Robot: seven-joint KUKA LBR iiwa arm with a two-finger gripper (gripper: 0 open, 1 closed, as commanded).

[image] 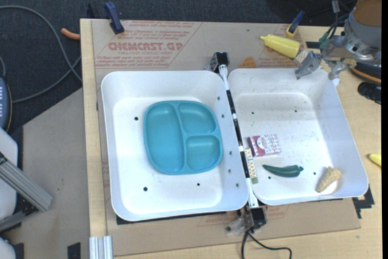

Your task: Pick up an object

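The pick looks barely begun, judging by how things lie: every candidate object rests in its bin and nothing is lifted. The gripper [316, 62] hangs over the far right corner of the right bin [291, 100], just above its far rim, with the arm [364, 27] reaching in from the worktop's right edge. Its fingers [305, 67] appear spread apart and released, with nothing between them and no object touching them, though they are small and somewhat blurred here, so how wide they stand is hard to judge. In the right bin, toward its near edge, lie a small red and white packet [265, 145] by the left wall, a dark green pepper [282, 170] just nearer than it, and a pale corn cob piece [328, 179] at the near right corner; all sit well apart from the gripper. The left bin [121, 130] holds a teal divided plate [182, 136] at its middle. A yellow bottle-like toy [280, 44] lies on the worktop [157, 45] beyond the right bin's far edge. What is left is the whole job: choosing a thing, descending, closing and lifting.
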